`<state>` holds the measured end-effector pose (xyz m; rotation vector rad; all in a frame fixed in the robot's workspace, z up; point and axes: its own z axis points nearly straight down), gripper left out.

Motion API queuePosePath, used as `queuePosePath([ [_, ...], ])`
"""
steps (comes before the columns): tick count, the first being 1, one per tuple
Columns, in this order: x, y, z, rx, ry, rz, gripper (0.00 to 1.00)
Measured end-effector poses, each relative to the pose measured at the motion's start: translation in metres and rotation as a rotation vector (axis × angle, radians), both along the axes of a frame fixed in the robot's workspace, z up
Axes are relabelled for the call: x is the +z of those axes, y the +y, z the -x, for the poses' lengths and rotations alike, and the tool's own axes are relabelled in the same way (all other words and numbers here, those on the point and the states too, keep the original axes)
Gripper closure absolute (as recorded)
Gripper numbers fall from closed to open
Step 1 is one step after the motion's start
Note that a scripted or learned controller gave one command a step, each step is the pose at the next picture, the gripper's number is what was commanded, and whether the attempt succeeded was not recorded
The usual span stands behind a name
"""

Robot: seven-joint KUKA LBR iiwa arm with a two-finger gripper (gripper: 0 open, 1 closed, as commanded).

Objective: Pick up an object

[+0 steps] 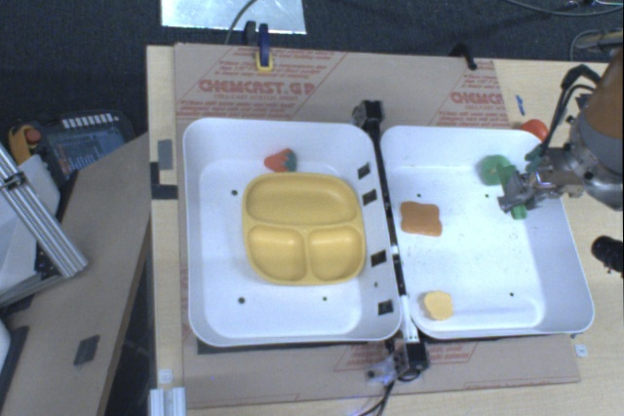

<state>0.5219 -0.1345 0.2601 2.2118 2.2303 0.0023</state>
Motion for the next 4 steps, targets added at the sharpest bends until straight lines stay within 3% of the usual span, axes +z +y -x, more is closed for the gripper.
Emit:
queuePosePath([
  [2, 0.001, 0.099, -0.008, 0.002, -0.001, -0.001, 1.00],
  [3, -0.014, 0.154, -0.020, 0.002, -0.001, -0.001, 1.00],
  [4, -0.029, 0.206, -0.015, 0.001, 0.003, -0.002, 1.00],
])
